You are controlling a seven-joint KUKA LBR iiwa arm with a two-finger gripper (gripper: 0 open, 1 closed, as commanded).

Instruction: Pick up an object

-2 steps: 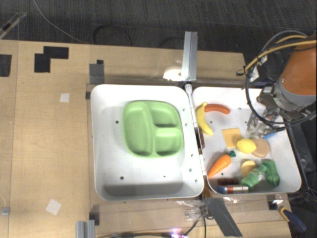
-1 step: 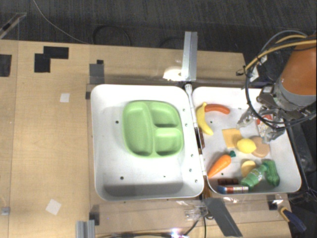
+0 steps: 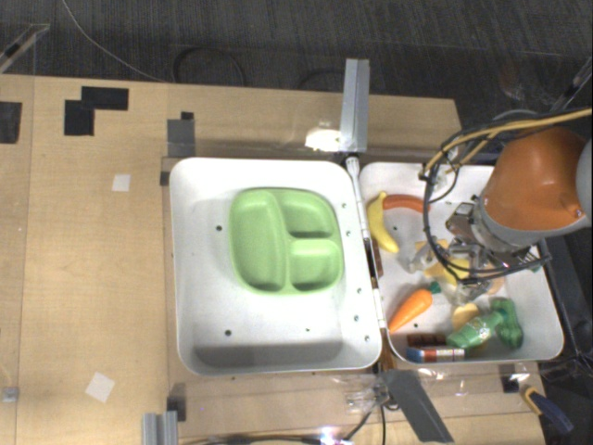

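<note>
A light wooden desk [image 3: 83, 276] carries two shallow white plastic bins side by side. The left white bin [image 3: 195, 248] holds a light green plastic tray with three sections [image 3: 283, 239]. The tray lies flat near the middle of that bin.

The right white bin [image 3: 547, 327] holds many small toys. A yellow toy banana [image 3: 382, 227] lies near the bin's left wall. A curved orange and white piece [image 3: 403, 203] lies just beside the banana, toward the far edge. An orange toy carrot [image 3: 410, 309] lies lower down, tilted, with its tip pointing at the near left corner. A dark marker with a red end [image 3: 435, 351] lies along the near wall. A green toy with bumpy leaves [image 3: 496, 326] sits at the near right part of the bin, touching a small yellow piece [image 3: 464, 314].

The grey arm with the big orange band [image 3: 536, 182] reaches in from the right and hangs over the right bin. Black and yellow cables [image 3: 445, 160] loop around it. The claw [image 3: 466, 269] is under the wrist, above the toys in the middle of the bin. It is too hidden to tell if it is open or closed, or if it has a toy.
</note>
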